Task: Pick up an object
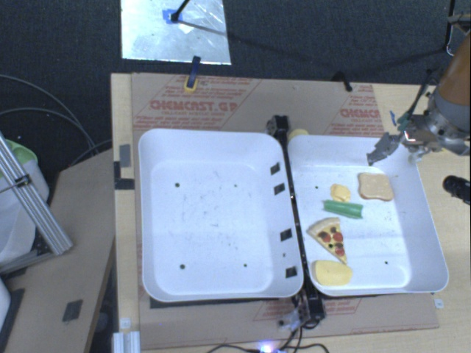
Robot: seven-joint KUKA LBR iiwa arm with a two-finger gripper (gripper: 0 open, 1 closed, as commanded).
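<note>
End effector point(384, 153) hovers over right bin point(423, 219), far corner; grip state unclear, nothing seen held. Toast slice point(375, 187) lies just near of it. Pizza slice point(328, 237), green piece point(344, 209) untouched. Pick not begun.

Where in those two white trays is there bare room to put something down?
The left bin has a bare floor from wall to wall. In the right bin, the strip beside its right wall is free. Its middle is crowded: bread slice, green piece, pizza slice, yellow piece.
</note>
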